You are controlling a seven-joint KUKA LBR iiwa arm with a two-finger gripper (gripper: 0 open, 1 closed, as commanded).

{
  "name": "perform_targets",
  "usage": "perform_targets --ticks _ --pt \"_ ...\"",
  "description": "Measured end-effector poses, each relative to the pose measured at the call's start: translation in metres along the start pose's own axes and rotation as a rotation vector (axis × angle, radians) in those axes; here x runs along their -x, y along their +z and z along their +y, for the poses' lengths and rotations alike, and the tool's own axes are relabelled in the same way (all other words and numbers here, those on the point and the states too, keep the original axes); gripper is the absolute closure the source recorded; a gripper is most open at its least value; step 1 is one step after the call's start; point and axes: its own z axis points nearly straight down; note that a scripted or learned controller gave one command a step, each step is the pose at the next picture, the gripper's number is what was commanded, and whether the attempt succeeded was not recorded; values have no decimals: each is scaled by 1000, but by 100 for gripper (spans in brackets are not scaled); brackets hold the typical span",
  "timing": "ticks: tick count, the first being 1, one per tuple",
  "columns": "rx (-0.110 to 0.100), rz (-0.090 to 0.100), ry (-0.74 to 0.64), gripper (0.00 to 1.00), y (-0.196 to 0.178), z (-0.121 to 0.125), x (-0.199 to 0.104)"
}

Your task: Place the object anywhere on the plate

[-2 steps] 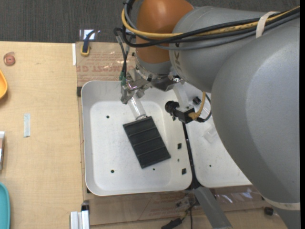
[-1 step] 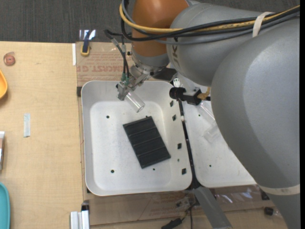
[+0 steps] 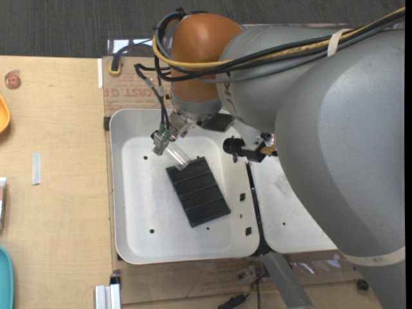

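Reaching over left bin point(image 3: 129, 192), claw point(image 3: 168, 145) down.

A wooden board point(image 3: 51, 172) lies well to the left of the jaws, bearing a small grey strip point(image 3: 36, 169) and a red mark point(image 3: 12, 80) near its far corner. An orange thing point(image 3: 3, 116) and a teal thing point(image 3: 5, 279) poke in at its left edge. Brown cardboard point(image 3: 132, 89) lies just behind the jaws.

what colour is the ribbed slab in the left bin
Black slab, with ridges across it; seen in the camera view.
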Motion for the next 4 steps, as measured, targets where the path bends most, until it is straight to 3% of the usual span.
perform_targets --ticks 1,2,3,4 --pt "4 -3 -285 100 -54 29 13" --pt "1 0 -395 100 -24 9 -29" --pt "3 -1 -1034 100 64 -30 -61" --pt "3 -1 -1034 0 64 -30 -61"
